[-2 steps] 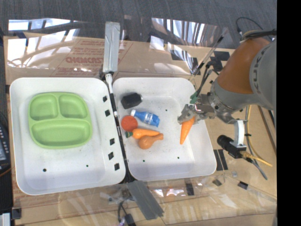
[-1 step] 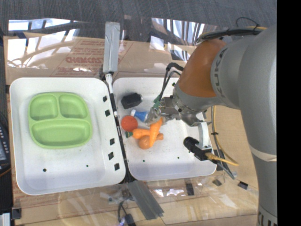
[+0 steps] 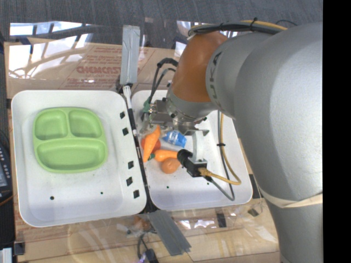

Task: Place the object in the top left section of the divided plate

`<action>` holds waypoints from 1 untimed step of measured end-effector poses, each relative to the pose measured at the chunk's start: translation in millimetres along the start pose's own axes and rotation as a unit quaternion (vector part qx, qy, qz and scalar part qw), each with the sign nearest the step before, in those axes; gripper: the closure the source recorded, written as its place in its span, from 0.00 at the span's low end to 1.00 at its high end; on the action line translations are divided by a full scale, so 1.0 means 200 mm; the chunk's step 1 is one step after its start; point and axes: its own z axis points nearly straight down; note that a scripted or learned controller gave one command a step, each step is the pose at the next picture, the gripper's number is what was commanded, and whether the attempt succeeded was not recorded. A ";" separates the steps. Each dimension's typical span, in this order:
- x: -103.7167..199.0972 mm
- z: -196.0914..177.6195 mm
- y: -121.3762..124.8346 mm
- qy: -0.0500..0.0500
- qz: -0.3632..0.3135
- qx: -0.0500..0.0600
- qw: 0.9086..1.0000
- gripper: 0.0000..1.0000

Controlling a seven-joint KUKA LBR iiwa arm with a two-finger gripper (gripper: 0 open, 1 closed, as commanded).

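jaws (image 3: pixel 164 126) over right bin (image 3: pixel 230 193) | carrots (image 3: pixel 151 142) just beside

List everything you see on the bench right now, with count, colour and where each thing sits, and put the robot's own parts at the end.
Divided plate: one, light green, three sections, in the left bin.
White bins: two, side by side on the bench.
Carrot-like pieces: two, orange, in the right bin near its left wall.
Rounded piece: one, orange-tan, in the right bin just below the carrots.
Blue item: one, blue and white, in the right bin under the wrist; kind unclear.
Cardboard sheet: one, brown, behind the bins.
Arm: one, grey with an orange band, over the right bin.
Gripper: one, low over the right bin.
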 end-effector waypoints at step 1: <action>-0.03 0.01 -0.30 0.000 0.064 0.002 0.998 1.00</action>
